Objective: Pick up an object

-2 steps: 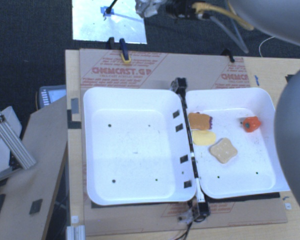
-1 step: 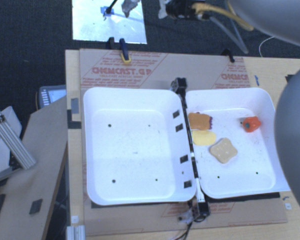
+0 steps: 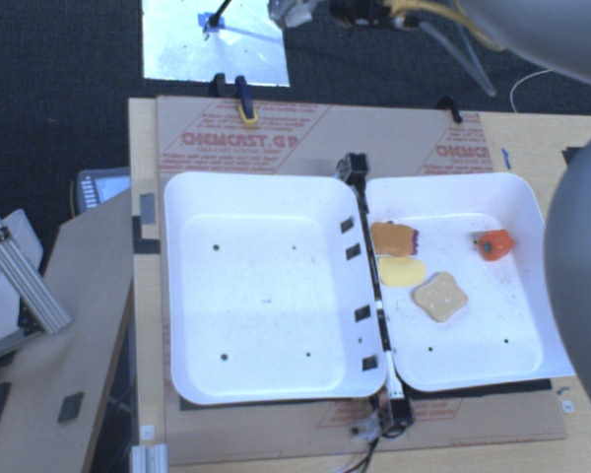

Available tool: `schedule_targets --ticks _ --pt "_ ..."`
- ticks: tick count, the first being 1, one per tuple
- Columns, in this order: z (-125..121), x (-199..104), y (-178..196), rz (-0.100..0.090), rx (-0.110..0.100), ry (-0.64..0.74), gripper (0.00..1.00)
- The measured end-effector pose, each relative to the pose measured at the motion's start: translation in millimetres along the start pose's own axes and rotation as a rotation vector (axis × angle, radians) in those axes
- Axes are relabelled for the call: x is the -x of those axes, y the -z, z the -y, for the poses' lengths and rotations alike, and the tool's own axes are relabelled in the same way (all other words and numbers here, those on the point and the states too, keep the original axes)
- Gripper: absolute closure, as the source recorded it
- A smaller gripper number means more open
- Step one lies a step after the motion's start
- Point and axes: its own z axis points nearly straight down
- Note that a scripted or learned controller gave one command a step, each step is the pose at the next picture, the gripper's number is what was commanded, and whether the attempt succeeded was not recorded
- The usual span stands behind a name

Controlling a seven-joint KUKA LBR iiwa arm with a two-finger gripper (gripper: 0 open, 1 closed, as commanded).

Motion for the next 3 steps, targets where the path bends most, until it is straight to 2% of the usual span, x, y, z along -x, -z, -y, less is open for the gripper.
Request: schedule_targets --ticks 1,2,3 --pt "0.0 0.0 -0.5 0.000 -0.001 0.001 0.00" --pt "0.1 -0.4 11.2 -0.001 0.002 0.004 1.00" --pt "0.1 -0.4 10.8 0.000 0.001 0.005 0.00"
